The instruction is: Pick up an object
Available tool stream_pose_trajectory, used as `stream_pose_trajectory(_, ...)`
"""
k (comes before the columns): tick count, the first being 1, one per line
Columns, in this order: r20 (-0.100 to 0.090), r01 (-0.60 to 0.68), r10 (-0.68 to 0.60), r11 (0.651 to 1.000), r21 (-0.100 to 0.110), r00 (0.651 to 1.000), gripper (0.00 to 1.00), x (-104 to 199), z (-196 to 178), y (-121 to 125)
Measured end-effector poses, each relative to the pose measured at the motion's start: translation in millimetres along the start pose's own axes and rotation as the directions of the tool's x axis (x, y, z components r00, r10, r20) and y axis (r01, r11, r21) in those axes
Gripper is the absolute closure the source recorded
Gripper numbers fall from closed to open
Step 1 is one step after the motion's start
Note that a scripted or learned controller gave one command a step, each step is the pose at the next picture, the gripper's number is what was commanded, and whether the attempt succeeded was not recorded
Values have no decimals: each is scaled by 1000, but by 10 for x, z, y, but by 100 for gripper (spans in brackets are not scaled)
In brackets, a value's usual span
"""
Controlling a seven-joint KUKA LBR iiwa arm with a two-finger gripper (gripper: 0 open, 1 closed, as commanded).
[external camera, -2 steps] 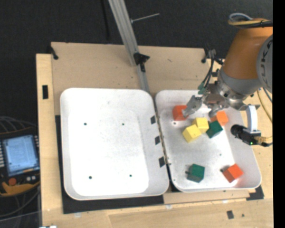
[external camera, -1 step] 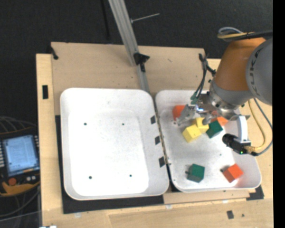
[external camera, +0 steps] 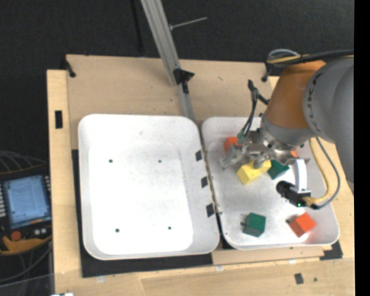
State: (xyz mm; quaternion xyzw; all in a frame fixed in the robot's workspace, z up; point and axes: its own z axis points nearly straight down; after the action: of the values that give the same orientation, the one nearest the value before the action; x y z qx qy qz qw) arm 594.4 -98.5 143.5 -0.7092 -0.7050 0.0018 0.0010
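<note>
Two white bins (external camera: 139, 184) on wooden bench (external camera: 111, 79), dark floor around. Pincer (external camera: 250, 156) over yellow block (external camera: 249, 173), right bin; block tilted diagonally. Pincer state: cannot tell.

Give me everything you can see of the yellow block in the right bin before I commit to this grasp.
The yellow block is a small, chunky solid piece, plain bright yellow with a matte look. It lies tilted on the floor of the right bin, in the upper middle of it. The gripper is right above its upper edge and hides part of it. A green piece sits close against its right side; whether they touch I cannot tell. Whether the block is gripped is unclear.
</note>
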Motion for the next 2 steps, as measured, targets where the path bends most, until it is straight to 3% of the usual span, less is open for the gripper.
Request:
stream_pose_trajectory(1,-1,-4,4,1000,-8,1000,100,-10,-140,15)
stream_pose_trajectory(2,1,-2,2,1000,-11,1000,100,-107,-737,73)
